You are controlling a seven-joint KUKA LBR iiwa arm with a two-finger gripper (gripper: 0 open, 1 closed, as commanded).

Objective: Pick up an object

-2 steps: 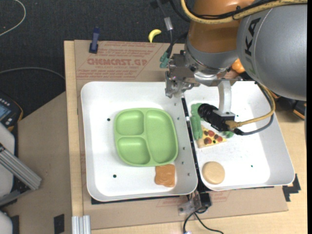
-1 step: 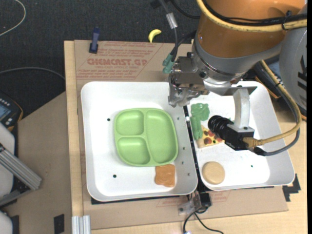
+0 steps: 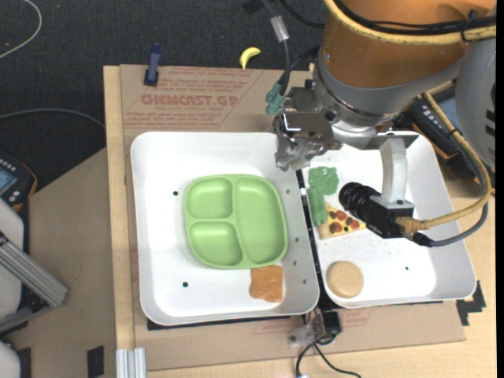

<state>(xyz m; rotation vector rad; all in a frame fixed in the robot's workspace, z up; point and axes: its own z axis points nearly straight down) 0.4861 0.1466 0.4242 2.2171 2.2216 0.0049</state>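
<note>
Within left bin [image 3: 150, 211]: green tray [image 3: 235, 219], orange piece [image 3: 268, 283]; right bin [image 3: 441, 258]: tan disc [image 3: 345, 279]

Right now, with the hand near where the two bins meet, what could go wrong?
The hand sits over the rim where the bins meet, so it may strike that rim instead of grabbing anything. The green toy and pizza slice lie close together, so reaching one might shove the other.

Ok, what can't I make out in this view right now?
Camera view:
1. Right bin far end: covered by the arm.
2. Green item beside the gripper: too blurred to identify.
3. Orange-brown item in left bin: too small to identify.
</note>
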